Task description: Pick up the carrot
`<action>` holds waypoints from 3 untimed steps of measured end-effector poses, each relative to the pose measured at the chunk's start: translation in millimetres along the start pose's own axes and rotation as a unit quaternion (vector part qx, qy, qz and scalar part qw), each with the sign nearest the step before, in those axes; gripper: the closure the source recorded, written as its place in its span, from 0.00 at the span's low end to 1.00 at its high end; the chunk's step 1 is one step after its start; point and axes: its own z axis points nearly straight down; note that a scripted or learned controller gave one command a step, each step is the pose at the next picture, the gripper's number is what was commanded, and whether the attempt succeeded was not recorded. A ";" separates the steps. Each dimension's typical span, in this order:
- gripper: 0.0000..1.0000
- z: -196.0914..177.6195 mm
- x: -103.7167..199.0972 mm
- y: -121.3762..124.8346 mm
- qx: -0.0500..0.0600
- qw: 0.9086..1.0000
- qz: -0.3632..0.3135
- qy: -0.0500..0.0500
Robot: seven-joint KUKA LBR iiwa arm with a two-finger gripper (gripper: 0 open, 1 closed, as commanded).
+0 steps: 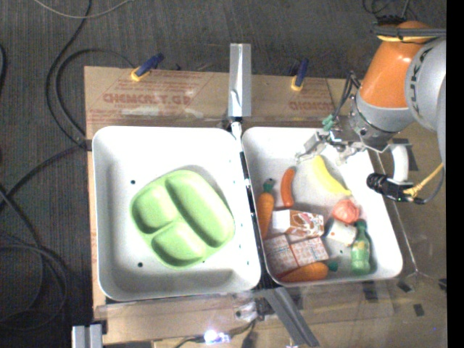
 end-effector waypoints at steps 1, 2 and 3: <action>0.00 0.0 0.0 0.0 0.000 1.000 0.000 0.000; 0.00 81.5 25.3 -72.4 0.000 0.977 -0.215 0.000; 0.00 101.7 20.2 -47.3 -0.006 0.998 -0.059 -0.001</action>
